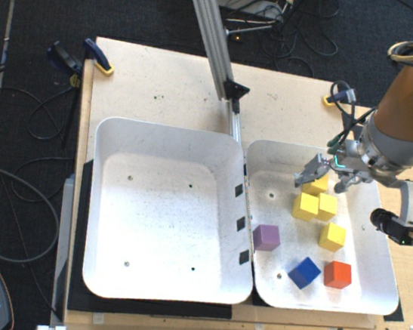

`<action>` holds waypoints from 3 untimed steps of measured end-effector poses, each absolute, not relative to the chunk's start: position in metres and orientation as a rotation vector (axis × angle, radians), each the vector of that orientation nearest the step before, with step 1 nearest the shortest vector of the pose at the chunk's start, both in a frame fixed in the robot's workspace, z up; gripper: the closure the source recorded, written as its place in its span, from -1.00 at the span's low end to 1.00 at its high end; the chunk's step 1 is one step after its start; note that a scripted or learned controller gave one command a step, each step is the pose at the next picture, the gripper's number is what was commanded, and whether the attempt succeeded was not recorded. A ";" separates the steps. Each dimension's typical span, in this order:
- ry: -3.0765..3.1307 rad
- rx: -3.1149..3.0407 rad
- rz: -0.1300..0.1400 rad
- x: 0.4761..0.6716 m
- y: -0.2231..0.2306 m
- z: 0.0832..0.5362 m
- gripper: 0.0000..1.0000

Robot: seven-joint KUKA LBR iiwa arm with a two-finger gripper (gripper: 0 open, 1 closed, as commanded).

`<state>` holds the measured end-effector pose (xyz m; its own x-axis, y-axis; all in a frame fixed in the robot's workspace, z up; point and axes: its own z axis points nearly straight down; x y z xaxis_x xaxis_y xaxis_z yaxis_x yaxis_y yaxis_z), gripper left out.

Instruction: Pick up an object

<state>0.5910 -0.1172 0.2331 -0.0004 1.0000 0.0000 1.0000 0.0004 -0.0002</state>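
My gripper (326, 179) hangs over the far part of the right bin (371, 298), with its fingers spread open. A yellow block (316, 186) lies just below and between the fingers, partly hidden by them; I cannot tell whether they touch it. Two more yellow blocks (307, 206) (327, 206) sit side by side right in front of it. A third yellow block (332, 236) lies nearer the front. A purple block (266, 237) rests near the bin's left wall. A blue block (304, 272) and an orange-red block (337, 274) sit at the front.
The left bin (110, 147) stands beside the right one, sharing a divider with black tabs (240, 222). A slanted metal pole (215, 47) rises from the bench behind the bins. Clamps (96, 57) (338, 95) sit at the bench's far corners.
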 end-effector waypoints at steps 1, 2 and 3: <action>-2.218 -2.218 0.006 0.592 -0.113 0.169 -1.00; -2.223 -2.225 0.001 0.596 -0.118 0.128 -1.00; -2.235 -2.235 -0.018 0.601 -0.118 0.122 -1.00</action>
